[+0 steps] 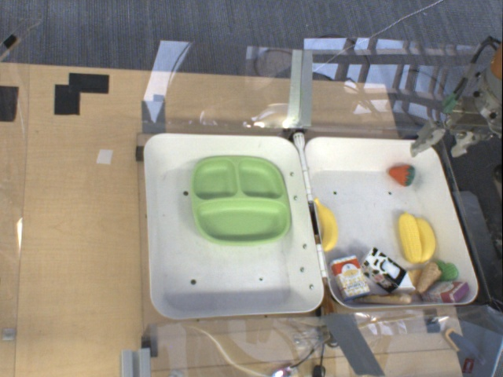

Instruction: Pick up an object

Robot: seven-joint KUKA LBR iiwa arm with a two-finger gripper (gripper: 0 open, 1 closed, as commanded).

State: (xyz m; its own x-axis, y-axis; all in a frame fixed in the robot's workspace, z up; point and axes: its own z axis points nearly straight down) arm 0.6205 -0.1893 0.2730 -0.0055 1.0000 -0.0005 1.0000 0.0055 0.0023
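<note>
Camera view puts my gripper (440, 138) high at the far right, hanging over the far right corner of the right bin (354, 159). Its fingers look spread and released, with nothing between them, though they are small and partly lost against the clear guard panels, so I hold that reading loosely.

Nearest to it is the strawberry (402, 174), lying alone on bare bin floor just left of and nearer than the gripper. I judge that the easiest target. It sits close to the right wall, so a descent that drifts right could land a finger on the rim.

Further toward me is the yellow banana bunch (416, 238), rounded and smooth; I expect it to roll or squirt out if the fingers close off-centre. A second banana (327, 226) lies tight against the divider between the bins, leaving no room for a finger on its left side.

The near right corner is the real trap: a small carton (350, 276), a black-and-white carton (384, 269), a tan piece (427, 275), a green piece (447, 270) and a purplish item (456, 290) are packed touching one another. Going in there, I would expect the fingers to land on top of something or wedge between two things and lift nothing.

The left bin (169, 234) holds a green divided plate (240, 199), flat and wide, probably too broad to grip except at its edge.
</note>
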